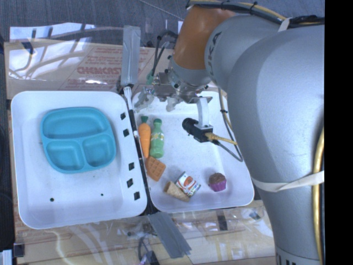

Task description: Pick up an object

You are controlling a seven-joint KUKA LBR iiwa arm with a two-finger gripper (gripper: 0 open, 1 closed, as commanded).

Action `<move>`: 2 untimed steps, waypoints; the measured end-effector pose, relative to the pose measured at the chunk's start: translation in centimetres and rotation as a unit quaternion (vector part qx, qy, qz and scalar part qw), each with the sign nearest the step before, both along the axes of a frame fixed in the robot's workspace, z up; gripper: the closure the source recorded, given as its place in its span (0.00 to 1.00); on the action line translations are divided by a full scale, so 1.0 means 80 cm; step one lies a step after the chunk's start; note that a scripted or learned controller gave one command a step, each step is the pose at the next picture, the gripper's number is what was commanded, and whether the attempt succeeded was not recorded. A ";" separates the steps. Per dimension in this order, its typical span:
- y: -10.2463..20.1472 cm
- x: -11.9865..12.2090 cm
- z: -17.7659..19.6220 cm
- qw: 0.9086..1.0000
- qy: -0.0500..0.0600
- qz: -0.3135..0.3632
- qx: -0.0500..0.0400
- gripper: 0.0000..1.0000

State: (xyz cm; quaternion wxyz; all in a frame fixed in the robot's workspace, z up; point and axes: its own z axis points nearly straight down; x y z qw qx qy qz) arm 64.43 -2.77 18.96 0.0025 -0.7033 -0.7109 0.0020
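- The grey arm [270, 93] comes in from the right of the camera view, and its orange band [196, 37] sits above the far end of the right bin [179, 153].
- The jaws hang over the far left corner of the right bin, close to the divide between the two bins. From this angle I cannot tell whether they are apart or together, and nothing shows between them.
- The things to pick all lie in the right bin, on its floor.
- An orange carrot [144, 139] lies lengthwise along the left wall, just below the jaws.
- A green bottle [158, 138] lies just beside the carrot on its right, parallel to it.
- A waffle piece [155, 168] lies at the near end of the carrot, tilted.
- A tan wedge [175, 191] lies near the front wall, touching a small can with a red and white label [188, 183] on its right.
- A cupcake in a purple case [217, 181] stands upright, apart from the can, toward the right wall.
- The left bin [25, 170] holds a blue divided plate [79, 138] lying flat in its far half.
- Both bins rest on the tabletop [83, 231].
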 end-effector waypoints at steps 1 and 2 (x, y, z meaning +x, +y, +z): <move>-0.060 -0.106 0.003 1.000 -0.001 -0.003 -0.001 0.00; -0.083 -0.039 -0.108 1.000 -0.005 -0.005 -0.003 0.00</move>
